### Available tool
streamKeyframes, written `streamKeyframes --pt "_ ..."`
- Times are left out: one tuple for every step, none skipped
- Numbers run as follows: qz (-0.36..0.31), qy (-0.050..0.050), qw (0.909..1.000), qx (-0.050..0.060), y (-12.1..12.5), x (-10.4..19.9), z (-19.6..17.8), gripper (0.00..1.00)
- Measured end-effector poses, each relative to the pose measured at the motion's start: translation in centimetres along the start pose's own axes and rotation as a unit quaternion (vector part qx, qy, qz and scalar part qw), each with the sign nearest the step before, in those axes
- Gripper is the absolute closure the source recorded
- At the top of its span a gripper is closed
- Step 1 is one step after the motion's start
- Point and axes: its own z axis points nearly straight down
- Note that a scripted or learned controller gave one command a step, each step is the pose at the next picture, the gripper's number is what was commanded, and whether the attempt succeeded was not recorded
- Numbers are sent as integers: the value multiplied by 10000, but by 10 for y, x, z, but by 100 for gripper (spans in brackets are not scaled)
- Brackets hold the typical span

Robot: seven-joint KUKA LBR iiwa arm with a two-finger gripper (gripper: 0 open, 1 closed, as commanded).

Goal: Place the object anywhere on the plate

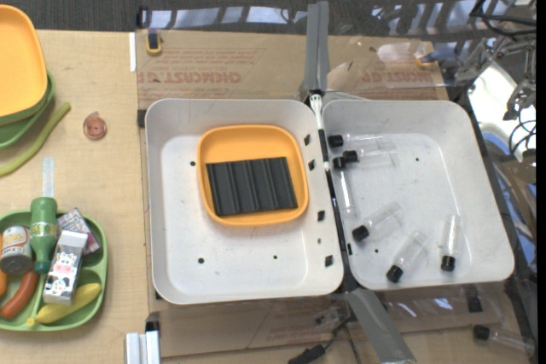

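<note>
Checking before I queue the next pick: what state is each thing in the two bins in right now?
Orange plate: flat in the left bin, carrying a dark ribbed block.
Dark ribbed block: lying flat on the plate.
Clear vials: lying on their sides in the right bin, scattered, black caps on.

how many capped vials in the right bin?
5, possibly more since the clear tubes are hard to see. Two vials near the divider at upper left, one mid-bin, two near the front edge.
</note>
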Motion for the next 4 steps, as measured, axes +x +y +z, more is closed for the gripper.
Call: streamKeyframes --pt "-1816 -2 9834 -7 0 0 -21 0" --pt "-3402 -4 9404 -27 5 -4 36 0" --pt "-4917 -10 8708 -23 1 0 42 0" --pt "-6096 -13 7927 -19 10 -10 8 0"
